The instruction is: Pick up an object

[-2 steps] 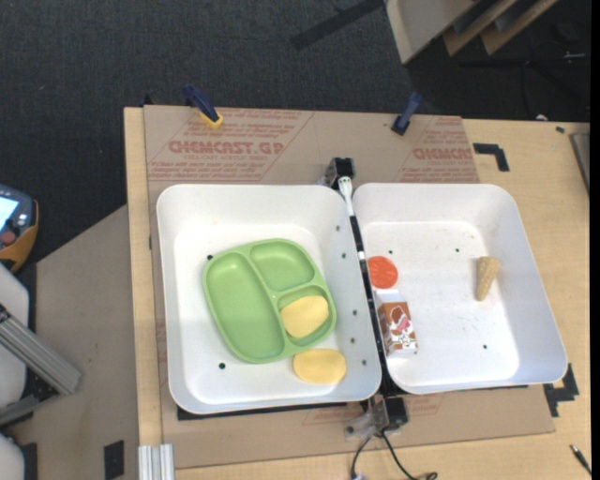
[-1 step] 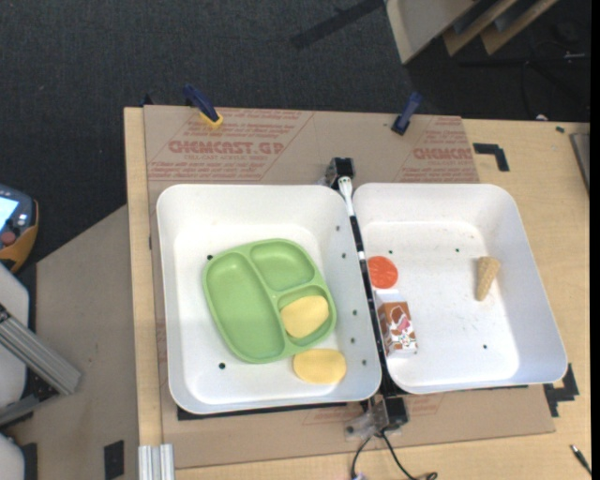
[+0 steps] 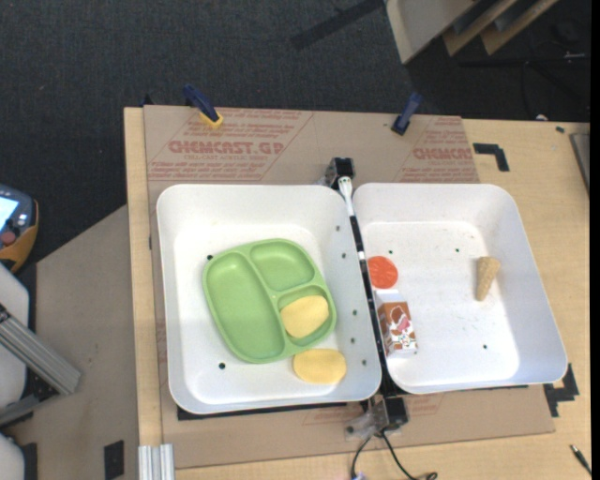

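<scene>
The left bin (image 3: pixel 178 281) holds a green divided plate (image 3: pixel 253 305) with a yellow rounded piece (image 3: pixel 305 315) in its lower right compartment. A second yellow piece (image 3: pixel 319 366) lies just below the plate on the bin floor. In the right bin (image 3: pixel 525 309), an orange-red disc (image 3: pixel 382 272) and a small red and white packet (image 3: pixel 397 328) lie by the left wall. A tan cone-shaped piece (image 3: pixel 486 277) rests toward the right side.
Both bins sit on a cardboard sheet (image 3: pixel 234 145) held by blue clamps (image 3: pixel 202 105) at the back. A black divider strip (image 3: pixel 354 234) runs between the bins. Shelving (image 3: pixel 469 23) stands at the top right, and grey equipment (image 3: pixel 28 356) at the far left.
</scene>
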